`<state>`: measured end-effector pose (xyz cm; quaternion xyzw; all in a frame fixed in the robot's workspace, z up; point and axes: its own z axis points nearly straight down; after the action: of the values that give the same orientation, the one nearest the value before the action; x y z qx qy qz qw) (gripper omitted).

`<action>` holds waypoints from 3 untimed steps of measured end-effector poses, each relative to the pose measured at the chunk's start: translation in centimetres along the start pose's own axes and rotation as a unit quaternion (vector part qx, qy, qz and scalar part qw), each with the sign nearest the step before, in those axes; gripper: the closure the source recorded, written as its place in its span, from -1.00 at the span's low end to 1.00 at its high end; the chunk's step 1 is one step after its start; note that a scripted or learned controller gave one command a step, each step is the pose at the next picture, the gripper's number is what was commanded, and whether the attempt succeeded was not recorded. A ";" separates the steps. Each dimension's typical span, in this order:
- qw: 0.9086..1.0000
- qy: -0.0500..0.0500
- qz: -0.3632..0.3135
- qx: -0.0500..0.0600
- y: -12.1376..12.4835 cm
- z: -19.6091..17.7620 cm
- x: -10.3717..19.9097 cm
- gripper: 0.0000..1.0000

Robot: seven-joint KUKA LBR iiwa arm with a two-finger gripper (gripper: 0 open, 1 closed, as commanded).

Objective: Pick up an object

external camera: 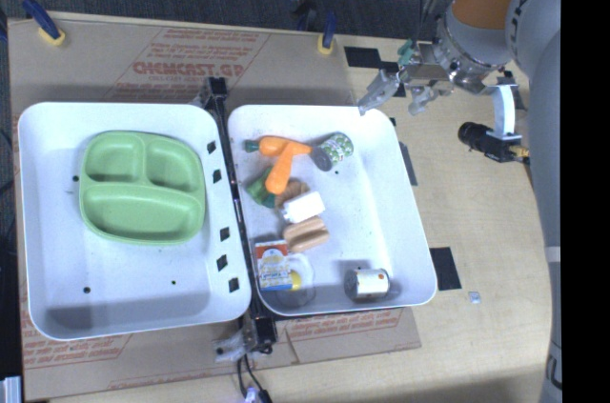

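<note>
Two shallow white bins sat side by side on the bench, and none of the picking had been done as far as the view showed. The gripper hung above the far right corner of the right bin, just outside its rim, with its two fingers spread apart and nothing between them. All the candidate objects lay inside the right bin: an orange toy carrot near the far edge, a small patterned can on its side just beside the carrot's tip, a green piece touching the carrot's lower end, a white block and a hot-dog-like bun packed close together near the middle, a printed packet at the near left corner, and a short silver can lying against the near edge. The left bin carried a green divided plate. Judging from this, the whole task remained: the arm had to move in over the bin, descend onto one item, close on it and lift. The patterned can was the nearest to the gripper, though round things lying on their side might roll from a pinch.
</note>
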<state>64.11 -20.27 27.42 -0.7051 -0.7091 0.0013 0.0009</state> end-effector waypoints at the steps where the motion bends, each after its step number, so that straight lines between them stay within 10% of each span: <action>1: 1.000 0.001 -0.001 0.002 -8.6 16.1 3.5 -1.00; 2: 1.000 0.001 -0.001 0.000 -15.0 18.3 7.3 -1.00; 3: 1.000 0.000 -0.004 0.000 -14.9 17.3 7.3 1.00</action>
<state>49.15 -13.05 10.18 -0.7025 -0.7117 0.0010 0.0008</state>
